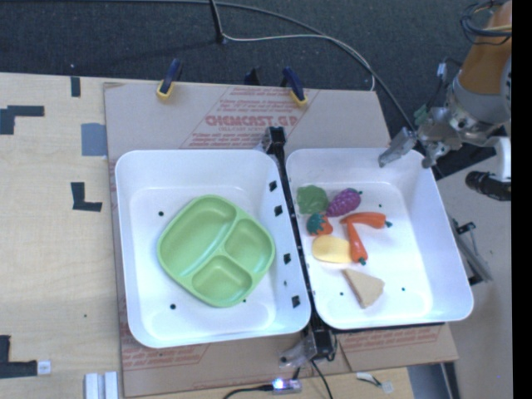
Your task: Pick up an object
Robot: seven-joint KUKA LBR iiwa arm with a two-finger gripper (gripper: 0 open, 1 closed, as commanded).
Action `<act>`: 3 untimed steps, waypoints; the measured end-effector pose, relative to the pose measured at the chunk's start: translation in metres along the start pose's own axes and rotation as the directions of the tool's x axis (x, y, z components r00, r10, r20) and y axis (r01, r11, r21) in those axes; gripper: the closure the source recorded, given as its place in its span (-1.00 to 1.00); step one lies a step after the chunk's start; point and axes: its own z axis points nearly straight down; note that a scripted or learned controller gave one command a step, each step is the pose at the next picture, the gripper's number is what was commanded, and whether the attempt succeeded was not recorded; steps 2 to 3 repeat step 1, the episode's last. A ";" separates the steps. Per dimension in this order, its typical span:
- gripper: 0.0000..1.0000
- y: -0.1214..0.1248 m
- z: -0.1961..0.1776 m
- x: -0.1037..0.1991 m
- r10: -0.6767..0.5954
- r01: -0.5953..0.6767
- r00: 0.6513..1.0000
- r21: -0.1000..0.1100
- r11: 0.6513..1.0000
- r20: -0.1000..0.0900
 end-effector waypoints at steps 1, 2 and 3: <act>-1.00 0.000 0.000 0.000 0.000 0.000 1.000 0.000 1.000 0.000; -1.00 0.000 0.000 0.000 0.000 0.000 1.000 0.000 1.000 0.000; -1.00 0.000 0.000 0.000 0.000 0.000 1.000 0.000 1.000 0.000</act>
